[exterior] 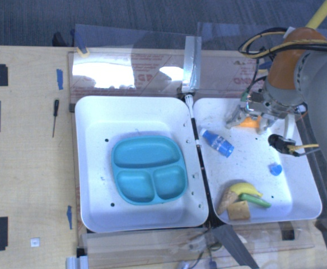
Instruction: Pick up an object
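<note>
Yellow plastic banana (245, 191) lies well apart, while the gripper (247, 116), jaw state unclear, could merely push the small orange object (248, 123) against the right white bin (306, 206) wall.

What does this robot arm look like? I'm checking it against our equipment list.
The arm is bulky and rounded, grey, with an orange band above the wrist. Black and yellow cables loop beside it. The gripper is small, metallic, with pale fingers.

A light wooden bench (23, 178) stands on grey-blue carpet (152, 4).
</note>
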### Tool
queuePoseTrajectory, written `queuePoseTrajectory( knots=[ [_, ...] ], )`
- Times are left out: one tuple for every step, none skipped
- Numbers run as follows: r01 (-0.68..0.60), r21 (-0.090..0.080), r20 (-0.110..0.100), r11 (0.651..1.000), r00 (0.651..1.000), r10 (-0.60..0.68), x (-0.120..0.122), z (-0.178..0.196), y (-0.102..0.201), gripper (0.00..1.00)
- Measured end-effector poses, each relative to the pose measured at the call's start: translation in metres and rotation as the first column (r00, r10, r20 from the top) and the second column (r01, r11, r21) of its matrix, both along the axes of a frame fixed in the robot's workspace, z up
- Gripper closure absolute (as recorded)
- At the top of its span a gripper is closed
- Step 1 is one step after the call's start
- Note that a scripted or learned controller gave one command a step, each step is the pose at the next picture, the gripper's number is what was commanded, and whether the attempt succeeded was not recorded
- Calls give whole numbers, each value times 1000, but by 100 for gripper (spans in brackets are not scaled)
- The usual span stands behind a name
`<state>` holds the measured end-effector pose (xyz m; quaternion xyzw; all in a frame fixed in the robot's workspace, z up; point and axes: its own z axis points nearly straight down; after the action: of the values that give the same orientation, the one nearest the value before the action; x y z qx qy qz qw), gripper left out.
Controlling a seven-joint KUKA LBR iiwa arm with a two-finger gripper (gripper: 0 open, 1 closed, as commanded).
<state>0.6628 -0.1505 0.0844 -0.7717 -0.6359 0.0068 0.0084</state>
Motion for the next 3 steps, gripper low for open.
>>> queuePoseTrajectory(
  knots=[
    [2,-1,-14,1000,1000,-2,-3,7,-2,100],
    [0,0,-6,1000,1000,0,-1,9,0,0],
    [-1,-1,-16,1000,1000,1,-3,17,0,100]
  ],
)
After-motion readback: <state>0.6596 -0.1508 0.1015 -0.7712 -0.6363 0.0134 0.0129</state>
